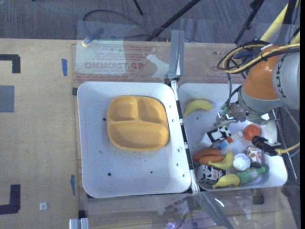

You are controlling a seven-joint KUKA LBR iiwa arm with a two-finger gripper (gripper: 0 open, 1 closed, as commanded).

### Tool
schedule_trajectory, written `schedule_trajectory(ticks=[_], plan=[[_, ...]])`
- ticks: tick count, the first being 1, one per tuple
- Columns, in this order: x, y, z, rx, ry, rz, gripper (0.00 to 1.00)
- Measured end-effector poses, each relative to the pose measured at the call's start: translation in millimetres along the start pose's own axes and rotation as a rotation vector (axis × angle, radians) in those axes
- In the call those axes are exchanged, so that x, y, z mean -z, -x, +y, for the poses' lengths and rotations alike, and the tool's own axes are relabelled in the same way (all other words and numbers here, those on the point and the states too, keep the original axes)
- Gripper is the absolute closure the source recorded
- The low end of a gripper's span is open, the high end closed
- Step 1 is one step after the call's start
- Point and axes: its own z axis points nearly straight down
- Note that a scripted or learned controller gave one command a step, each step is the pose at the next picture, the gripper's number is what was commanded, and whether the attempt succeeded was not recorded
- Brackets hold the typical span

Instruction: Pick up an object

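End effector, grip unclear, hovers beside banana lying crosswise, tips downturned.

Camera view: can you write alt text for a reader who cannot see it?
A grey arm with an orange band hangs its claw over the right bin, crowded with toy food including a banana. The left bin holds a yellow divided plate.
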Motion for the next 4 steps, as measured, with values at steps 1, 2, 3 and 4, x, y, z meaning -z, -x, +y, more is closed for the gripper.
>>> schedule_trajectory(ticks=[1, 2, 3, 4], plan=[[9, -1, 0, 0.001, 0.0, 0.0, 1.0], [9, -1, 0, 0.001, 0.0, 0.0, 0.0], [86, 35, -33, 0.022, -0.007, -0.001, 0.0], [34, 60, -68, 0.144, -0.006, 0.001, 0.0]])
